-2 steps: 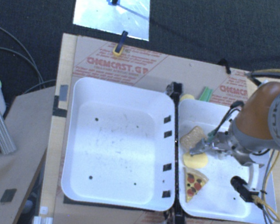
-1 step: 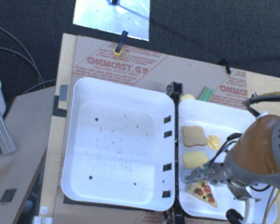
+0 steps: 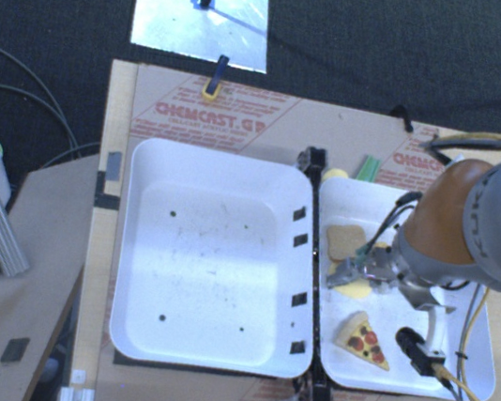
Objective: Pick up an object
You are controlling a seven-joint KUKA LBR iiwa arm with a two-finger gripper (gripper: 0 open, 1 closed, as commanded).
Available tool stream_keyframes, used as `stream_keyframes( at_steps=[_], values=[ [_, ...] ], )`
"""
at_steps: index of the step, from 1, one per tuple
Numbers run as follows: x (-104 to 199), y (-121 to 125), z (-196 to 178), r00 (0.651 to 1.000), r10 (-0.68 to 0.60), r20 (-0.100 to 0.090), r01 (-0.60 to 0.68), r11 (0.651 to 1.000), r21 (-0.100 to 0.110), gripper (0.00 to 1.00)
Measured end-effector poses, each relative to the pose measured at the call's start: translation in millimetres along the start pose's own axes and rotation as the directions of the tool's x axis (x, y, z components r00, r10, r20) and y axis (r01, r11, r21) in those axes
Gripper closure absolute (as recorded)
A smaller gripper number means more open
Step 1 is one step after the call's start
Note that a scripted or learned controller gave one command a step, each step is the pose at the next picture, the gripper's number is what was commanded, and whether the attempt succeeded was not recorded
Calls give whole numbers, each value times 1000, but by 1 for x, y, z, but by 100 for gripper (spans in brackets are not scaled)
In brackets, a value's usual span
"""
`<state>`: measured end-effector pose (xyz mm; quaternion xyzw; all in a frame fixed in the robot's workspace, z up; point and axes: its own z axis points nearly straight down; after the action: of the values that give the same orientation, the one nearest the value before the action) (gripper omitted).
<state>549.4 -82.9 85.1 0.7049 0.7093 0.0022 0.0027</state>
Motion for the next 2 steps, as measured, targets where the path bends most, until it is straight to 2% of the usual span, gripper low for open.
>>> stream_keyframes(
  at_steps=[1,2],
  values=[
    [-1,-2,-10,1000,3,-1,-3,1000,3,100],
    [73,-35,-104,1000,-3,-3,3,1000,3,100]
  ],
)
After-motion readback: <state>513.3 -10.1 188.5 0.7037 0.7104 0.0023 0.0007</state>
